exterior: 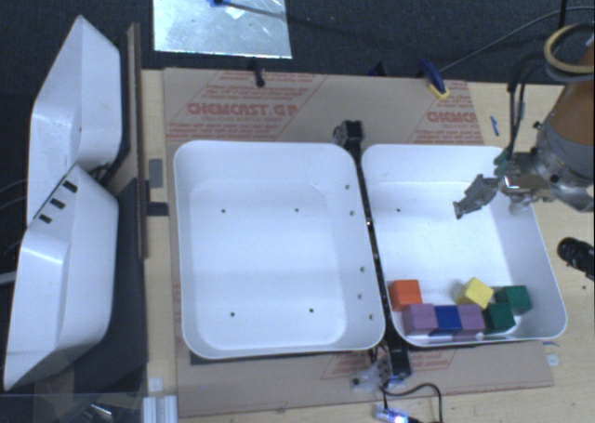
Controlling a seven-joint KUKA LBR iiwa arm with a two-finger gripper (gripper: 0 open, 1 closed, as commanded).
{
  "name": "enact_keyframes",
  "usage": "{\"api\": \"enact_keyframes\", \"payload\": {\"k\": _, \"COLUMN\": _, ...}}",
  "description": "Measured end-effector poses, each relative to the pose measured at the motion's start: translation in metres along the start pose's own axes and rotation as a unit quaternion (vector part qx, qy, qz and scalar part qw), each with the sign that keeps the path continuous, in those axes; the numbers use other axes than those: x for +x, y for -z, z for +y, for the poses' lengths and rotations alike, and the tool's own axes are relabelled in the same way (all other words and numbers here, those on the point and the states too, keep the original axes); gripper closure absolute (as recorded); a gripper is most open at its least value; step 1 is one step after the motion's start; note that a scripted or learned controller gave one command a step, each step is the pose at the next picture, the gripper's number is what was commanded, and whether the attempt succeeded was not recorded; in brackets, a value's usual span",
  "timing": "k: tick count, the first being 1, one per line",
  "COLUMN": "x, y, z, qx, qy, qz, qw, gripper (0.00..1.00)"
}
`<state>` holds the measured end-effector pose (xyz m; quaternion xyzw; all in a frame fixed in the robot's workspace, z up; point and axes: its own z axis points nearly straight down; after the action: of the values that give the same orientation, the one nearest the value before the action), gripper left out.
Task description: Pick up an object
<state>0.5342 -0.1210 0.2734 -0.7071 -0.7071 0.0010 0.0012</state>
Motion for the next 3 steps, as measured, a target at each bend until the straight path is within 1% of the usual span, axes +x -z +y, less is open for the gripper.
{"api": "enact_keyframes", "payload": {"k": 1, "x": 0.000, "y": 0.002, "z": 0.001, "qx": -0.002, "qy": 0.000, "qz": 0.000, "qw": 1.0000, "gripper": 0.00}}
{"api": "enact_keyframes", "payload": {"k": 2, "x": 0.002, "y": -0.041, "z": -0.004, "qx": 0.000, "qy": 0.000, "qz": 0.000, "qw": 1.0000, "gripper": 0.00}}
{"api": "enact_keyframes", "payload": {"k": 3, "x": -0.001, "y": -0.098, "z": 0.004, "qx": 0.000, "qy": 0.000, "qz": 0.000, "qw": 1.0000, "gripper": 0.00}}
